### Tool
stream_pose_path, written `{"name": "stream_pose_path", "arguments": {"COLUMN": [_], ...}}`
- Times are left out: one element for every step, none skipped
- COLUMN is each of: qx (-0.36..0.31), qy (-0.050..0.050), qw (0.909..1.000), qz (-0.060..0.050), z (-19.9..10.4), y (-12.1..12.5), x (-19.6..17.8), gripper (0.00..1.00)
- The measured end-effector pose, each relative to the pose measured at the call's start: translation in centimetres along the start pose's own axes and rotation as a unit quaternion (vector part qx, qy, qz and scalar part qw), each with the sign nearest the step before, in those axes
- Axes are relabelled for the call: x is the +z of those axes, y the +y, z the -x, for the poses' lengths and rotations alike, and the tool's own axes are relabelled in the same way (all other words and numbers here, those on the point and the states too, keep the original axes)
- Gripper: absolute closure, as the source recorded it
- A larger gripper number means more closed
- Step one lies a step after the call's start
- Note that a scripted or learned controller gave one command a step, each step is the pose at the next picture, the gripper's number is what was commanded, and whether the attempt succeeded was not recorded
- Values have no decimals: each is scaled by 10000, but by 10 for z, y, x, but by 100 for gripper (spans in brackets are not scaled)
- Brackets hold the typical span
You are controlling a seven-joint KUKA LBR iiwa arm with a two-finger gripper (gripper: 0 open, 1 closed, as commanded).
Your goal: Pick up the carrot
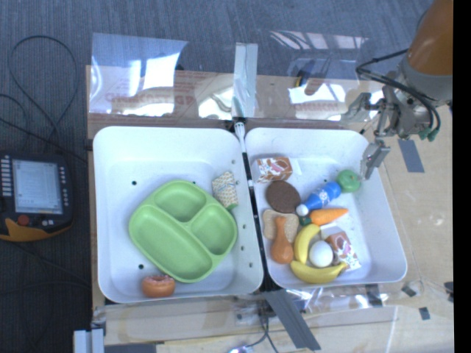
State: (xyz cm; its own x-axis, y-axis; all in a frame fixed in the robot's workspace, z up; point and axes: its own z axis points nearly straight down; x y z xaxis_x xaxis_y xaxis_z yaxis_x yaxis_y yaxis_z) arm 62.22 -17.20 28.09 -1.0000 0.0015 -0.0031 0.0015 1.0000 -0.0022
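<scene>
My fingers [374, 158] hang at the upper right corner of the right bin [390, 230], above its rim and well apart from the carrot; they appear as one slim grey blade, and I cannot tell whether they are spread or pressed together. My grey arm, with its smooth orange band [434, 31], enters from the top right. The carrot [329, 215] is a small, smooth orange cone lying on its side in the middle of the right bin, its point aimed right. Just above it lies a blue and white bottle [319, 198], tilted, with a round glossy green ball-shaped fruit [349, 180] at its upper end. To the carrot's left sit a flat brown disc, like a cookie [282, 195], and a tan drumstick shape [280, 243]. Below the carrot a curved yellow banana [310, 259] cradles a white egg [320, 254], beside a small printed packet [340, 244]. Another crinkly packet [273, 168] lies near the bin's upper left. The left bin [118, 153] holds a matte green divided plate [183, 230] with three compartments, a waffle-textured cone piece [226, 189] at its upper right edge, and a glazed doughnut [158, 285] below it. Both bins are shallow, white and rounded at the corners, resting on a pale wooden worktop [434, 219].
</scene>
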Motion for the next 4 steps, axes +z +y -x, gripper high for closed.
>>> {"name": "stream_pose_path", "arguments": {"qx": [512, 511, 30, -642], "qy": [-5, -38, 29, -22], "qw": [9987, 9987, 10000, 9979], "qz": [10, -16, 8, 13], "z": [-37, -36, -131, -137], "y": [47, 46, 61, 130], "x": [188, 177, 184, 94], "gripper": [0, 100, 100, 100]}}
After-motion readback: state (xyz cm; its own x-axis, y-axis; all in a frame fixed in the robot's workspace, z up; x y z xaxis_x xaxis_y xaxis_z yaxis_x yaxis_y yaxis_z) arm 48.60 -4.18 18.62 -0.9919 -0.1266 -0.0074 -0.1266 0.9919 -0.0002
